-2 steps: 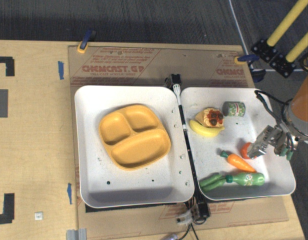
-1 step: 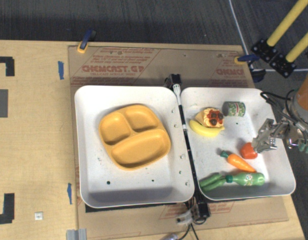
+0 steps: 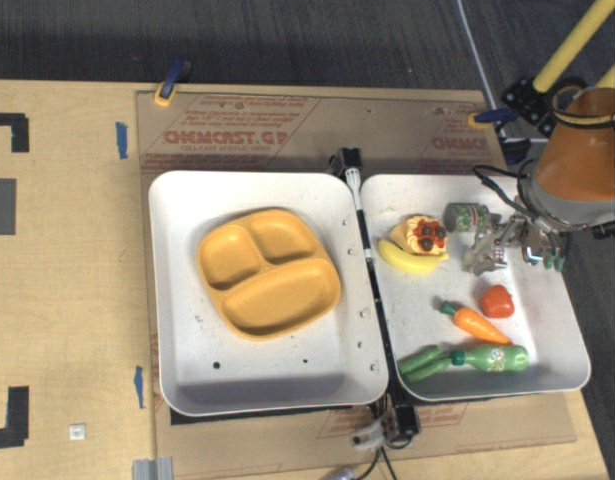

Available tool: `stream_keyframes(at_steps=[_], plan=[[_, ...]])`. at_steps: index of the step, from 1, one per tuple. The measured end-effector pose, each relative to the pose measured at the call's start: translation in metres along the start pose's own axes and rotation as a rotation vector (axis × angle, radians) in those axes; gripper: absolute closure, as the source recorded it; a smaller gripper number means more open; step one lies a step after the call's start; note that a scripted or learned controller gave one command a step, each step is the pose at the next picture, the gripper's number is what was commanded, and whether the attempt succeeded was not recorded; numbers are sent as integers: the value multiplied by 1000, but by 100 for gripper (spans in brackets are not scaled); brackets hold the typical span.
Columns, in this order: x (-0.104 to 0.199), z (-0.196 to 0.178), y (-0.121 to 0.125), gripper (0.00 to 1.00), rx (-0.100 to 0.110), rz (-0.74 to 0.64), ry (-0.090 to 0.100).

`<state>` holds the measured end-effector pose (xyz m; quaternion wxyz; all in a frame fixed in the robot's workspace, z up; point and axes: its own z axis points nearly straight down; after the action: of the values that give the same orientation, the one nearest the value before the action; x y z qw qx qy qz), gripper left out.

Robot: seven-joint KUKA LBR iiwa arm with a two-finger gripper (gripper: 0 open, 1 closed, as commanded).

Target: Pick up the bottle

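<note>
The bottle [image 3: 494, 358] is green with a yellowish label and lies on its side near the front edge of the right bin [image 3: 562, 318]. My gripper [image 3: 487, 248] hangs low over the back half of that bin, well behind the bottle and apart from it. It is just right of a small grey-green can [image 3: 465, 216]. The orange band of the arm [image 3: 579, 158] rises at the right edge of the view.
Around the bottle lie a dark green vegetable [image 3: 424, 363], a carrot [image 3: 475, 323] and a red tomato [image 3: 497, 301]. A banana [image 3: 407, 259] and a yellow-red toy [image 3: 424, 234] sit at the bin's back left. The left bin [image 3: 177, 268] holds a yellow divided plate [image 3: 269, 271].
</note>
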<state>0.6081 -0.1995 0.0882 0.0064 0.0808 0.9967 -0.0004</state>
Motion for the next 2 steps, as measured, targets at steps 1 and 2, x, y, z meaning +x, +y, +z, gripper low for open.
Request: stream_keyframes(at_steps=[1, 2], plan=[[-15, 0, 59, 100, -3, -376, 0], [17, -97, -19, 100, -1, -314, 6]])
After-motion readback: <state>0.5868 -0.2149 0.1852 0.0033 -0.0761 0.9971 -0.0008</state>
